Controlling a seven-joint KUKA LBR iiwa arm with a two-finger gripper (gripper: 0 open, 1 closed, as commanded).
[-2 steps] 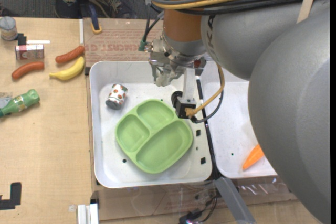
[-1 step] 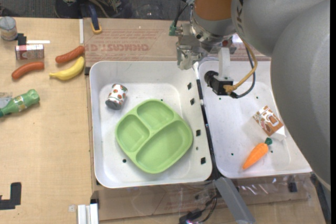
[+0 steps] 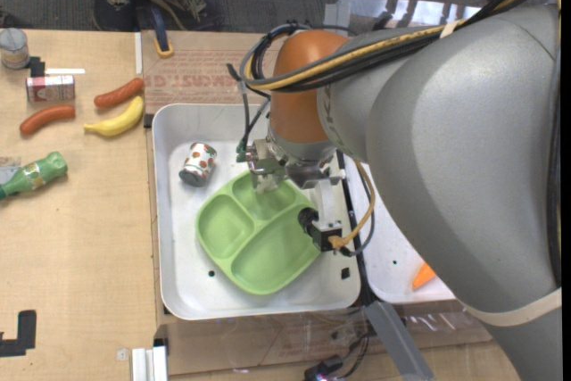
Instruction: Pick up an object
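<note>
1. Green divided tray (image 3: 254,241), three compartments, lies tilted in the left white bin (image 3: 169,192), taking up its middle and near side.
2. A small can (image 3: 198,165) with red spots lies on its side in the same bin, near the far-left corner, just beside the tray's upper left rim but apart from it.
3. The gripper (image 3: 266,183) sits directly over the tray's upper compartment, at or just above the rim; contact cannot be confirmed.
4. Whether the gripper is spread or closed cannot be told from this angle, as its housing hides the tips. Nothing is seen held.
5. The arm (image 3: 464,147), grey with an orange band (image 3: 303,94), crosses over the right bin (image 3: 393,268) and covers most of it. An orange item (image 3: 423,276) shows at the arm's lower edge in that bin; its identity is unclear.
6. On the wooden worktop (image 3: 71,245) left of the bins: a banana (image 3: 116,120), two red sausages (image 3: 118,93) (image 3: 46,119), a green bottle (image 3: 34,175) on its side, and a small red-and-white carton (image 3: 51,86).
</note>
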